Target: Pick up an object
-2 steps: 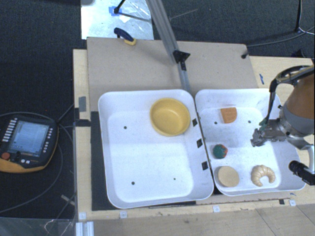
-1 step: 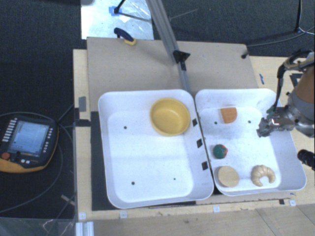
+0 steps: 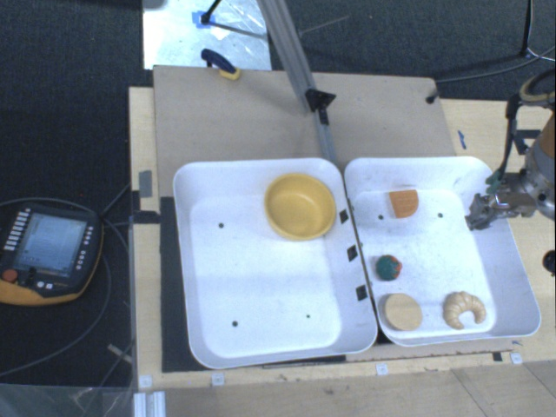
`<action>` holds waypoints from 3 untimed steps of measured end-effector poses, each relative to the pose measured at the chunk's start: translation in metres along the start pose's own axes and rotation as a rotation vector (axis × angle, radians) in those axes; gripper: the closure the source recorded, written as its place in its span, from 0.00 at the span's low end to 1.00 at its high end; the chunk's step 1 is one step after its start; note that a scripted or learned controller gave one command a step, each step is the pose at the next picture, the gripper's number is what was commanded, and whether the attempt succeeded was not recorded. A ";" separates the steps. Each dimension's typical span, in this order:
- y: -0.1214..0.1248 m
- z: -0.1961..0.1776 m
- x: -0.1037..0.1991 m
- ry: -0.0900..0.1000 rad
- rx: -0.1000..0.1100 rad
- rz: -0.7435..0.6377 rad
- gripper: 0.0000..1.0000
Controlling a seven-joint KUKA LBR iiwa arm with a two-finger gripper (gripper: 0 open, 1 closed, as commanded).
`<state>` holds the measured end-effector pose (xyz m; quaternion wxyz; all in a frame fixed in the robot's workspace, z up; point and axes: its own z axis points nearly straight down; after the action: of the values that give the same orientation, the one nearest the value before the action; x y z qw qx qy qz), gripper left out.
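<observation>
Hand: the hand (image 3: pixel 483 210) sits at the right rim of the right bin (image 3: pixel 508 259), low and dark against the white wall; whether it is apart or together I cannot tell, and nothing shows in it.
Arm: the arm (image 3: pixel 540 181) reaches in from the right, its wrist just outside the bin, so the hand looks poised at the edge, not over any one object.
Nearest object: an orange block (image 3: pixel 403 203) lies in the upper part of the right bin, near the hand but apart from it; it is roughly square, with no clear long axis.
Other candidates: a small green-and-red ball (image 3: pixel 388 268) sits mid-bin near the left wall; a tan round disc (image 3: pixel 403 312) lies flat in the lower left corner; a croissant (image 3: pixel 464 309) lies just beside the disc, curved, its long axis running across the bin and its tips pointing down towards the near rim.
Spacing: the four are well apart from each other, probably leaving room for a grasp on any of them.
Left bin: the left bin (image 3: pixel 261 320) holds a yellow bowl (image 3: pixel 300 205), upright, against its upper right corner.
Counter: both bins rest side by side on the counter (image 3: pixel 234 111).
Task state: no object is lifted yet.
</observation>
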<state>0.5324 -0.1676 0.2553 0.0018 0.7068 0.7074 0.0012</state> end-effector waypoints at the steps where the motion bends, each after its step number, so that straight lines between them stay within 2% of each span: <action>1: 0.020 0.014 0.047 0.002 0.004 -0.003 1.00; 3: 0.063 -0.001 0.142 0.002 0.003 -0.004 1.00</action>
<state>0.5951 -0.0253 0.2561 0.0001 0.7054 0.7088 0.0009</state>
